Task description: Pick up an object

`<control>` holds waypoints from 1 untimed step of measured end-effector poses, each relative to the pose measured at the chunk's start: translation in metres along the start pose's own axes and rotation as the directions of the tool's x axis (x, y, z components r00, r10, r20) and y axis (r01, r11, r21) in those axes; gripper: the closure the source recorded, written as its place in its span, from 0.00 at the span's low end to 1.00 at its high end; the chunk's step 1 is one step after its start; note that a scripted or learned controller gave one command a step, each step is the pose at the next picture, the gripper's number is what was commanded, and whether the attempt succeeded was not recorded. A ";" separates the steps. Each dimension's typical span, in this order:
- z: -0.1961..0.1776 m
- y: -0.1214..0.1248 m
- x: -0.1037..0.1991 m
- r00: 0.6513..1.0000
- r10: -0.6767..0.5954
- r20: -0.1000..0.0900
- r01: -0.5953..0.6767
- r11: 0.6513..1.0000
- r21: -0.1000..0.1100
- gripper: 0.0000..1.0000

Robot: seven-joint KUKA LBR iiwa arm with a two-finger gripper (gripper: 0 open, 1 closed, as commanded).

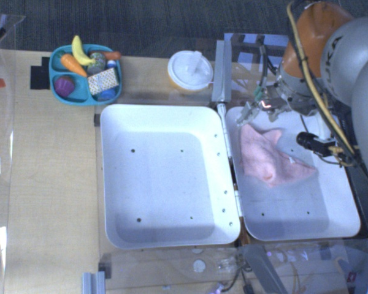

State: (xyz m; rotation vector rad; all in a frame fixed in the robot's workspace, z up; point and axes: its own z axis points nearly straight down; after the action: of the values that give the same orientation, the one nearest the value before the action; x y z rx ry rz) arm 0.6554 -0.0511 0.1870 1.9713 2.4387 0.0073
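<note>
Arm came in from 3 o'clock, wrist w/ orange band at approx 1 o'clock of view. Gripper (264, 105) sat over the far rim of the right bin (306, 225), just above the top corner of the pink cloth (271, 157). Whether it was spread or pressed together: cannot tell, too much cable and bracket clutter there. Nothing seen pinched.

Cloth lay crumpled, flat-ish, in the upper-left part of the right bin, roughly 3 o'clock of frame; one corner pointed up toward the gripper. It was the sole item in that bin, so prob. the pick target. Judged: gripper placed over that raised corner because a fold gives something to nip, whereas flat fabric does not.

Left bin (165, 176) at centre. Beyond the bins, out of reach zone: blue tray (56, 84) of toy food w/ banana (80, 51) at 10 o'clock, lidded white-and-yellow cup (190, 70) at 12 o'clock. Likely parked as props, not targets.

Stage judged: approach or early descent; lift not yet done.
</note>
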 end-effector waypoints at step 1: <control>-0.037 0.004 -0.054 0.987 -0.159 0.001 0.159 0.987 0.002 0.00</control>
State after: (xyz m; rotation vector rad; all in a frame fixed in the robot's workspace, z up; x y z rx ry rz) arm 0.6699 -0.1027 0.2240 1.7703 2.5882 0.0036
